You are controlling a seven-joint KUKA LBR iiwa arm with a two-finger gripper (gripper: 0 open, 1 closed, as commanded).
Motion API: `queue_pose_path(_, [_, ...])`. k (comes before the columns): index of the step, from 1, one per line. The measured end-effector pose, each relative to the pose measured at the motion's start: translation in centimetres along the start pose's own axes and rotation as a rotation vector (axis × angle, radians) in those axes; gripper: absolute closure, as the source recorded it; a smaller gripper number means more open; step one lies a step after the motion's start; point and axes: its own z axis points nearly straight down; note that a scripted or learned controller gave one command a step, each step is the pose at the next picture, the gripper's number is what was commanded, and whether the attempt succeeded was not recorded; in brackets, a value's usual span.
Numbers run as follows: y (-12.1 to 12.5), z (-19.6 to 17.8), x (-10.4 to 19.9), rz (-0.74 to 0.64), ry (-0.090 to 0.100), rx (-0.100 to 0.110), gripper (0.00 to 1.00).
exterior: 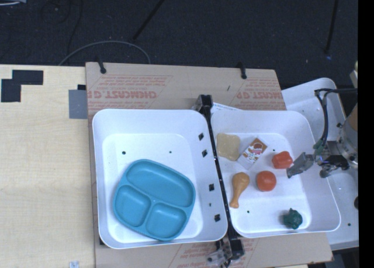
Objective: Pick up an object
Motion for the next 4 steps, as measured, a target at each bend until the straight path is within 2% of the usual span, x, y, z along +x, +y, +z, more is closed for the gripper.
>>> queue_pose_path(1, [0.2,-0.6,0.0,-0.003,-0.003,-0.012,0.00])
queue_pose_path(4, [1.2,13.1,0.6,-0.002,0.000,-0.006,0.00])
